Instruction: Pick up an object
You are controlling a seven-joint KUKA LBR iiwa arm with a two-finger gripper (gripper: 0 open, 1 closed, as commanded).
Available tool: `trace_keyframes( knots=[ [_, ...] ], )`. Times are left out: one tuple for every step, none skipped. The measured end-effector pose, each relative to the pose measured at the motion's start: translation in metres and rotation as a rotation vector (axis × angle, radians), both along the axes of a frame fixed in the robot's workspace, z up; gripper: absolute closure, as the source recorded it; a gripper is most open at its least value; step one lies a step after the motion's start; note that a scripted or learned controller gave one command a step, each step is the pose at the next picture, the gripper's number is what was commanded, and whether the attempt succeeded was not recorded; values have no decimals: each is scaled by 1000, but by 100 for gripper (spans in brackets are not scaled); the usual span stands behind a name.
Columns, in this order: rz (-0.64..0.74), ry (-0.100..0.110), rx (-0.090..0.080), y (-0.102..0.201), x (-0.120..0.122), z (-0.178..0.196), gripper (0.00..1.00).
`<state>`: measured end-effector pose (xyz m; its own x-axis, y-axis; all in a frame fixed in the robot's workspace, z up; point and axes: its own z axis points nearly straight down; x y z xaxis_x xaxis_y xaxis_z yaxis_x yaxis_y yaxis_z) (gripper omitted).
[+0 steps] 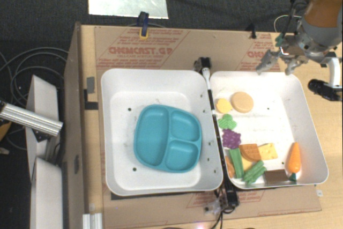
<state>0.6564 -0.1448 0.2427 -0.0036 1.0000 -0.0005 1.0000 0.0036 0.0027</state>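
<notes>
Jaws look spread apart with nothing between them, hanging over the far right corner of the right bin (pixel 308 110), up by the cardboard edge of the bench (pixel 177 45). All the pickable stuff sits well below them inside that bin: a tan round cookie-looking piece (pixel 241 102) near the top, a small yellow bit (pixel 223 106) just beside it, then green (pixel 226 122) and purple (pixel 231 138) leafy pieces along the left wall. Down at the near end there's an orange carrot (pixel 293 157) by the right wall and a green pod (pixel 255 172) in a little pile. Left bin (pixel 120 88) holds a teal divided tray (pixel 168 138).
</notes>
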Motion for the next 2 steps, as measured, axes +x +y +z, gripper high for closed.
trace_keyframes(
  knots=[
    [-1, 12, 4, 34, -52, -80, 0],
    [0, 3, 2, 54, -58, -162, 0]
  ],
)
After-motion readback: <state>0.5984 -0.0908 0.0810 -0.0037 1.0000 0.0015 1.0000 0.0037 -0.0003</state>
